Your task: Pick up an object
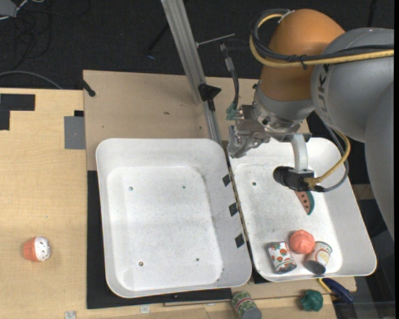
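Gripper (243, 138) is hovering over the right bin (266, 198) far corner, away from the clustered orange ball (302, 240) and can (280, 256); grip state unclear.

In the right bin (359, 244), a watermelon slice (308, 200) lies near its middle; toward its near edge cluster an orange-red ball (302, 241), a small patterned can (280, 257) and another can (319, 256), both tipped over.
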Controlling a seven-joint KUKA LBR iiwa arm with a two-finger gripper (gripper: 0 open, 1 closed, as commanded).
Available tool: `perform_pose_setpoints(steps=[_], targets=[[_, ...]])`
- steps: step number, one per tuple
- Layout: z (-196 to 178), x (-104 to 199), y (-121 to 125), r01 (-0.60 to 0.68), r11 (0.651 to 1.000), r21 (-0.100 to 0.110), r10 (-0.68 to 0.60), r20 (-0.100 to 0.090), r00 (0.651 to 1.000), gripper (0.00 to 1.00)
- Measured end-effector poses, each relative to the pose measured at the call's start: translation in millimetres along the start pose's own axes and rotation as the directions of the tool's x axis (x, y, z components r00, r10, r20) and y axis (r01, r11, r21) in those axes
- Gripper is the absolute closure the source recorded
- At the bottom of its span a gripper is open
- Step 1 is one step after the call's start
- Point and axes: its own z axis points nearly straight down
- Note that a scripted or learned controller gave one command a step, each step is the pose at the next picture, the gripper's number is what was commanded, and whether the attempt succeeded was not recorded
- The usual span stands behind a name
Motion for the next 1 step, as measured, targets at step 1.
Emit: perform_pose_setpoints(steps=[1], targets=[[21.7, 54.3, -5.8, -0.001, 1.000, 0.002, 0.001, 0.001, 1.000, 1.00]])
